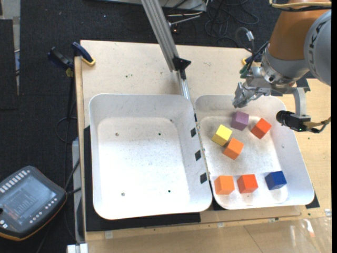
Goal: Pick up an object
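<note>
Gripper up by the back edge of the right bin, just above the purple block; can't tell if fingers are apart or together. Red block beside purple, yellow and orange touching in the middle. Orange, red and blue lined up near the front edge. Lots of bare room in the left bin

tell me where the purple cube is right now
The purple cube sits at the far end of the right bin, just below the gripper, between the yellow cube and a red-orange cube.
</note>
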Robot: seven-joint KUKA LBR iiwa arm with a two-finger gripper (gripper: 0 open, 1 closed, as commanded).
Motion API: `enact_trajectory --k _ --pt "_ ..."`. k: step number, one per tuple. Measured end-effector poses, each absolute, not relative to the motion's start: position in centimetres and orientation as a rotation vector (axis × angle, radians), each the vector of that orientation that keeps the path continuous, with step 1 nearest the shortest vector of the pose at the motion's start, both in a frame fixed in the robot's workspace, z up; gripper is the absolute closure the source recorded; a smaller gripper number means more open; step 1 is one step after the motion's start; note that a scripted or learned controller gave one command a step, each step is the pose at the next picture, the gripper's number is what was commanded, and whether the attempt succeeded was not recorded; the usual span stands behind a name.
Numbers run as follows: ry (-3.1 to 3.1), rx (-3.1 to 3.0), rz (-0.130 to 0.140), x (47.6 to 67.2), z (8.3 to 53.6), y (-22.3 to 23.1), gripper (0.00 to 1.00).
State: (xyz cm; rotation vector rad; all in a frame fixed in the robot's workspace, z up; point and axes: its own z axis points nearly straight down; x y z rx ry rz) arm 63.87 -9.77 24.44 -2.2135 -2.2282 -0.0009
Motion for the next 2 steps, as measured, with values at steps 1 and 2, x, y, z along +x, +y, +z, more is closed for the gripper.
enact_trajectory --k 1,2 --pt "-2.228 -2.212 0.000 63.6 23.6 -4.9 1.00" --pt "-2.231 -2.213 -0.004 64.1 24.5 0.1 1.00"
